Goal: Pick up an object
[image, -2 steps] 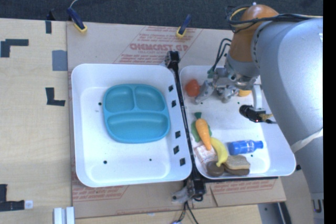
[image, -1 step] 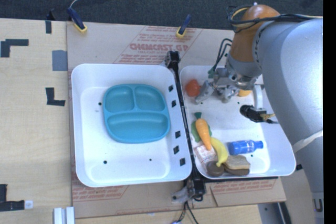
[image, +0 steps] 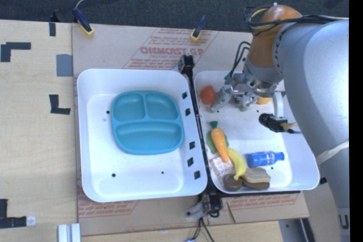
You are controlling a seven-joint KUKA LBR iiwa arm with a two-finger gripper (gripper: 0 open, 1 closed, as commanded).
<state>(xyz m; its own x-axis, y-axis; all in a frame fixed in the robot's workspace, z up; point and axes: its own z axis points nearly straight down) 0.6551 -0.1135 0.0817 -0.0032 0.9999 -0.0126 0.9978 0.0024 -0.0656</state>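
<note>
Several toy foods crowd the right bin [image: 295, 175], and nearest the hand [image: 235, 96] (whether it is wide or narrow cannot be told) lies a small red-orange piece [image: 207, 94] by the divider, seemingly light, smooth, rounded, best pinched across its middle.

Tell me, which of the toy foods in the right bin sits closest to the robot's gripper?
The round red-orange tomato-like toy, just left of the gripper. The orange carrot, yellow banana and brown sandwich lie toward the bin's near end.
</note>
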